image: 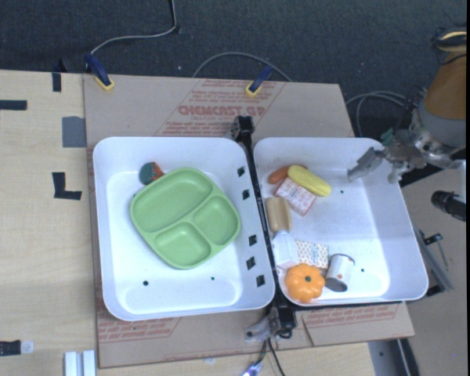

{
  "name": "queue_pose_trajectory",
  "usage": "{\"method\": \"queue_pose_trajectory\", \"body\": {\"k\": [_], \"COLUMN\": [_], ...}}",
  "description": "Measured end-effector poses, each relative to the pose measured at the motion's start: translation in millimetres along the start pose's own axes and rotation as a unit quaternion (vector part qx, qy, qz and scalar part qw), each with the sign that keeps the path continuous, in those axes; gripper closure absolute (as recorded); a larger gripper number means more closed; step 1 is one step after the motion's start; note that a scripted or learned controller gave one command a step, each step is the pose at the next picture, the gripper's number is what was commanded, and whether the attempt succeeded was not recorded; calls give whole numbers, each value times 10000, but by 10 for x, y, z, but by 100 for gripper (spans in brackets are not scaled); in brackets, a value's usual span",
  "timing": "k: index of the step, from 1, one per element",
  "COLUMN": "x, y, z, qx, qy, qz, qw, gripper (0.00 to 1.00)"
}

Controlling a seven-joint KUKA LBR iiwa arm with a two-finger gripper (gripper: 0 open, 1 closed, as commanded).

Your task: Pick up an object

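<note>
Banana (309, 181): yellow toy, right bin (380, 233), far-left part, lying beside a red piece (276, 175) and over a printed packet (298, 200); likeliest pick, sits clear on top.
Handling: probably light, stiff plastic, smooth and curved; could roll or slip out of a pinch.
Hold point: across the mid-body, short axis, fingers square to its length.
Alternatives: orange pumpkin (304, 283) and small can (339, 272) at near edge of same bin; rounder, harder to pinch.
Tool (366, 165): over right bin's far-right corner, well apart from banana, nothing seen in it; open or closed, cannot tell.
Left bin (110, 210): green divided tray (186, 218), small dark-green item (150, 172) at its far corner.
Risk: packet lifting along with banana.
</note>
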State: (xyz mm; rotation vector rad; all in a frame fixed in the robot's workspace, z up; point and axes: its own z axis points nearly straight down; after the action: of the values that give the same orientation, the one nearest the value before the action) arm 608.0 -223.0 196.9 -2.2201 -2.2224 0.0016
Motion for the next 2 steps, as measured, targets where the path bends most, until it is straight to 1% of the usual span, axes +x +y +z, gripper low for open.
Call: {"method": "queue_pose_trajectory", "body": {"k": [1, 2], "x": [654, 884], "y": [545, 288], "z": [898, 1104], "qx": [14, -16], "qy": [8, -8], "qz": [-10, -2], "qw": [10000, 10000], "gripper": [0, 0]}}
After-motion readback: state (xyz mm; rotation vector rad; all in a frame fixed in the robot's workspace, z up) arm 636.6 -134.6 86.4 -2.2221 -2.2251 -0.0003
